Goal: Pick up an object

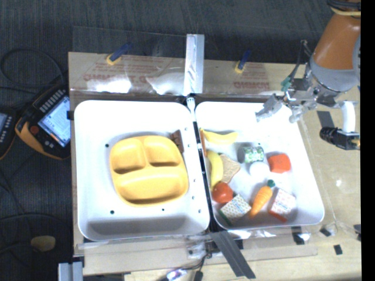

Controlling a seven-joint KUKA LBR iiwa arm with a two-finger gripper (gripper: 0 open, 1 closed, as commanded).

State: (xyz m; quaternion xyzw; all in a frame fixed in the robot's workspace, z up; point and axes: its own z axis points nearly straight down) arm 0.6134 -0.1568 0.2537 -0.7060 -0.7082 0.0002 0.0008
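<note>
Arm: I have the grey arm (343, 45) reaching in from the right, its gripper (281, 105) poised over the far right corner of the right bin (310, 174)

Jaws: spread apart and holding nothing, as best I can read them from above; one pale finger (266, 108) points left across the bin's far edge

Right bin: the toys sit crowded in its near half, among them a banana (215, 157), a small green-labelled can (253, 154), an orange block (280, 163), a tomato (222, 192), a carrot (263, 198) and two small printed boxes (236, 207)

Left bin: a yellow divided plate (149, 168) lies in the middle of the left bin (94, 215), well apart from the jaws

Nearest candidates: I judge the can and the orange block the closest picks; both lie toward the camera and slightly left of the jaws, with bare bin floor between

Long axis: the carrot lies at a slant, tip toward the near left; the can and block are compact, so I'd expect little wrist turn for them

Table: the table (334, 174) carries both bins side by side
</note>
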